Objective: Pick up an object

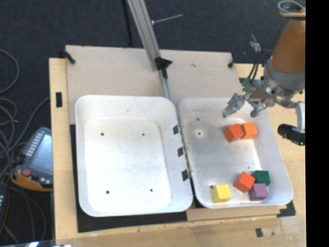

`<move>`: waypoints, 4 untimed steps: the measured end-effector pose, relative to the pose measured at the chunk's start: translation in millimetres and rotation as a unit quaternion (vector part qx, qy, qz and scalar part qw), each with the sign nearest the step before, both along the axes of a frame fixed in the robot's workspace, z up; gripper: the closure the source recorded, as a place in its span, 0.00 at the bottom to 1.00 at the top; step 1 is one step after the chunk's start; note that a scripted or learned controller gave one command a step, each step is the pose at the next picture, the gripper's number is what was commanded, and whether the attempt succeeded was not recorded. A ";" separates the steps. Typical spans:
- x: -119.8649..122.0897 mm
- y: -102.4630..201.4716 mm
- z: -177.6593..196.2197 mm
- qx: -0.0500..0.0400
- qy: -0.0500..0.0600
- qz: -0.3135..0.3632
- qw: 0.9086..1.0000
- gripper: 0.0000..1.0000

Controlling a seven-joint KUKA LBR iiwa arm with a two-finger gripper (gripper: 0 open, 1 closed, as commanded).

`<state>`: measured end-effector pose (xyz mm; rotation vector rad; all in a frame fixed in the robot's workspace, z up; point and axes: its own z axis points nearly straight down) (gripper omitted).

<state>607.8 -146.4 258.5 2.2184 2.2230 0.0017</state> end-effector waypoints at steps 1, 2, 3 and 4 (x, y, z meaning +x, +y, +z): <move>-11.6 -49.8 -48.9 -0.002 0.002 -0.003 1.000 0.00; 18.9 -64.8 -128.8 -0.005 -0.010 0.000 1.000 0.00; 35.2 -48.0 -138.3 -0.005 -0.013 -0.001 1.000 0.00; 37.2 -51.7 -62.3 -0.002 -0.005 0.000 1.000 0.00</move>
